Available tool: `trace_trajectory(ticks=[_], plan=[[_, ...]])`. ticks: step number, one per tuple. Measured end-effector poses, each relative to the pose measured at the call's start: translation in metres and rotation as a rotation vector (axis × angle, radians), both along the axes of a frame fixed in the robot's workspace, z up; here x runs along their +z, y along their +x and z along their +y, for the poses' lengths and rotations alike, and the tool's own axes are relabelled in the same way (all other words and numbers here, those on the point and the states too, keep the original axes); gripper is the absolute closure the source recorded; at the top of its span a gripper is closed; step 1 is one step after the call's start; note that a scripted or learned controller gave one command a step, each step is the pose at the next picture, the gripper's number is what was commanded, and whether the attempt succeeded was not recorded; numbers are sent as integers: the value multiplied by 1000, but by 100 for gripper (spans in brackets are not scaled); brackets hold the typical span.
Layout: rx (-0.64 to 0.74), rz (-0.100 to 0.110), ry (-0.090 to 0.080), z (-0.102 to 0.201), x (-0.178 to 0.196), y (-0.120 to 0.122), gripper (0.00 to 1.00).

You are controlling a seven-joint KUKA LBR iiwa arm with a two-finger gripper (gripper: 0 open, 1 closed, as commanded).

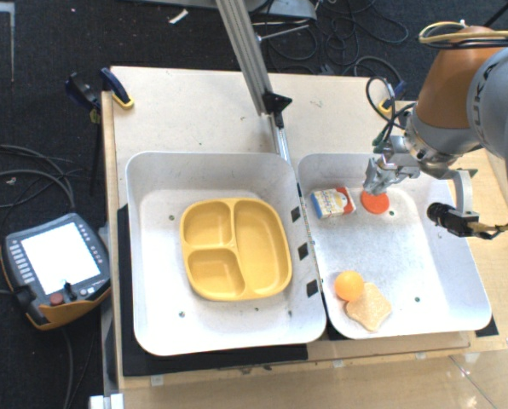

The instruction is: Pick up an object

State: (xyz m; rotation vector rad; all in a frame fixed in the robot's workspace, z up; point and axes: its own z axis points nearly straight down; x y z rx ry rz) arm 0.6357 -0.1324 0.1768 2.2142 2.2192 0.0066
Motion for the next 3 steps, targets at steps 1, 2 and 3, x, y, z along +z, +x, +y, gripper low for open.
trace_trajectory(ticks=[1, 2, 3], plan=[[0, 1, 0, -6, 46, 4, 100], [0, -1, 0, -7, 110, 4, 100], [5, 10, 3, 47, 92, -12, 100]])
